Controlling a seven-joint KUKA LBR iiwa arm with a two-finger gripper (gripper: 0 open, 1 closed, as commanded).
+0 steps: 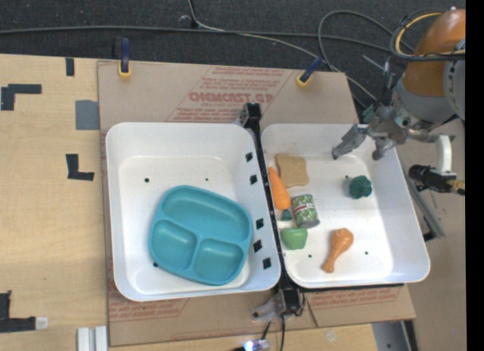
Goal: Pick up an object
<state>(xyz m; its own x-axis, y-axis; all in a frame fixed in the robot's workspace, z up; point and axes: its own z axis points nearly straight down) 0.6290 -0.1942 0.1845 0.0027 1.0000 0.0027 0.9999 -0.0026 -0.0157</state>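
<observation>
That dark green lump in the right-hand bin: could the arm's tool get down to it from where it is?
Probably yes. The green lump lies alone on bare bin floor, and the open tool hangs just above and beside it with nothing between.

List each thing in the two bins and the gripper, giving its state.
Teal divided plastic tray: flat in left bin.
Tan bread slice: lying flat.
Orange carrot: lying against divider.
Green-labelled can: on its side.
Green cup: tipped.
Orange drumstick: lying.
Dark green lump: resting alone.
Gripper: open, holding nothing.
</observation>
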